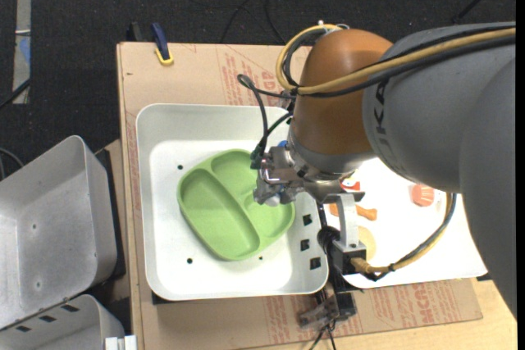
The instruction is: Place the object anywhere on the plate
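Cardboard covers the counter beneath two white bins. Within the left bin lies the green divided plate. Jaws hover over the plate's right rim; whether they grasp an object cannot be told.

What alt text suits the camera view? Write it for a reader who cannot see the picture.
A grey robot arm with an orange band reaches in from the right, its gripper low over the right edge of a green divided plate in a white bin. Small orange objects lie in the second bin, to the right.
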### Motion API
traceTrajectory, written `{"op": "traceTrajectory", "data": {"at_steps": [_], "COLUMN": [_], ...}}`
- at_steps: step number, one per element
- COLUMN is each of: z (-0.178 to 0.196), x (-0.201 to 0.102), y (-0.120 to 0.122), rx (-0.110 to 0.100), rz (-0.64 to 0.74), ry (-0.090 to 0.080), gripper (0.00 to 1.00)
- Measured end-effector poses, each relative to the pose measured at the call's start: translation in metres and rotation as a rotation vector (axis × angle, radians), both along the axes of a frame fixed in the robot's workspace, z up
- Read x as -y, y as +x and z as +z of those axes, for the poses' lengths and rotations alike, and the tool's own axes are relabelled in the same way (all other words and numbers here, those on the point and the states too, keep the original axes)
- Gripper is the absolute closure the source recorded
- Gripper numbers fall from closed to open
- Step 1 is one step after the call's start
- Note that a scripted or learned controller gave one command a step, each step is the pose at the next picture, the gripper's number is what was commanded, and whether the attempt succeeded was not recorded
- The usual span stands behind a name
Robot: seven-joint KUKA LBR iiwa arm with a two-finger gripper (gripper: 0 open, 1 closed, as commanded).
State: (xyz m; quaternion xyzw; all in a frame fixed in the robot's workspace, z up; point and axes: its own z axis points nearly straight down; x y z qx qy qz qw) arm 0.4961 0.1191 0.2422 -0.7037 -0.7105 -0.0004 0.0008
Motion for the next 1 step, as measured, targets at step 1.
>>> {"op": "traceTrajectory", "data": {"at_steps": [1], "z": [-0.0001], "x": [0.0039], "y": [0.0009], "rx": [0.0], "rz": [-0.008], "ry": [-0.002], "gripper": [0.0]}}
